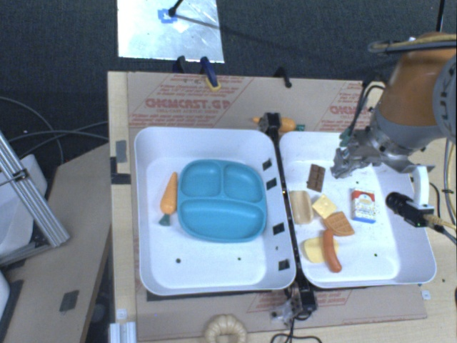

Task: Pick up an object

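My gripper (341, 164) hangs over the back of the right bin (418, 252), just right of a brown chocolate bar (316, 177) and behind a small red and white carton (363, 206). Nothing shows between it and the bin floor. In the same bin lie a tan bread slice (300, 206), a yellow cheese piece (324, 206), an orange wedge (340, 224), a sausage (331, 251) and a pale yellow round piece (312, 249). The left bin (146, 213) holds a blue divided plate (221, 199) and a carrot (168, 194).
The grey arm with its orange band (418, 84) comes in from the right over the right bin's far corner. A black fitting (407, 209) sticks out at that bin's right rim. A black divider (282, 191) runs between the bins.
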`<state>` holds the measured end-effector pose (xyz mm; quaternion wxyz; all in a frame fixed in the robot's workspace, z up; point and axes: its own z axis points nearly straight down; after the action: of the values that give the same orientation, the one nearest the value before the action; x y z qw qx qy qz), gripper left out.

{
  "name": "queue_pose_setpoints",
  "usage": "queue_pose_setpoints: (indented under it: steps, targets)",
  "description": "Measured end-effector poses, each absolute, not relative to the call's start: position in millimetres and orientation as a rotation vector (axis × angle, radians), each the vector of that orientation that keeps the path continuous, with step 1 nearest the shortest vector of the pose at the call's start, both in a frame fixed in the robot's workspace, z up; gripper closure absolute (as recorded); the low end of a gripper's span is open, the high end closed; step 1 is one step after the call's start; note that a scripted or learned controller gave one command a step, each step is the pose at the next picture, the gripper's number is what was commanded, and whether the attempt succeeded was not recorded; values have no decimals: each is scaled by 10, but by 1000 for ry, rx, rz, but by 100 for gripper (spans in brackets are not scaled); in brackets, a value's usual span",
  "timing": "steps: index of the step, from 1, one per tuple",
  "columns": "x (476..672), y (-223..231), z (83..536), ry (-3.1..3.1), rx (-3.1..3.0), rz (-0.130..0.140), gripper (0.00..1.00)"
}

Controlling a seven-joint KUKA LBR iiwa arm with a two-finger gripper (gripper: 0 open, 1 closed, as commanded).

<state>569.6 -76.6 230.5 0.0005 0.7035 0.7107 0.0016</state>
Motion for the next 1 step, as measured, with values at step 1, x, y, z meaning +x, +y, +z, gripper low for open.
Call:
queue_pose_setpoints:
  steps: [1]
  targets:
    - [5579,-244,2150,2233,2212,2,100]
